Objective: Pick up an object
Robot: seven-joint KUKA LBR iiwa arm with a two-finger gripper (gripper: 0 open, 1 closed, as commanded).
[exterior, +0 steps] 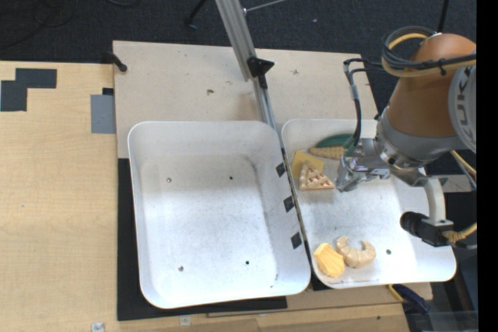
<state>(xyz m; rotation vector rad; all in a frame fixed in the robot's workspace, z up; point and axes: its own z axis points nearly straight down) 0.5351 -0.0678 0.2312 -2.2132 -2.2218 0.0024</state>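
Over the right shallow white plastic bin point(436, 264), seen from the fixed camera above, my grey arm with its orange band point(429, 82) reaches in from the right, and my two-finger gripper point(348, 176) hangs low near the bin's far left corner. Whether it is wide or narrow I cannot tell from this slant. Just left of it lies a tan waffle-patterned wedge point(313, 176), with a green and yellow cone-shaped toy point(333, 147) beyond it at the far wall. Near the bin's near edge sit a yellow lumpy piece point(329, 260) and a cream curled piece point(357, 252), touching each other. To the left is the left white bin point(148, 144)
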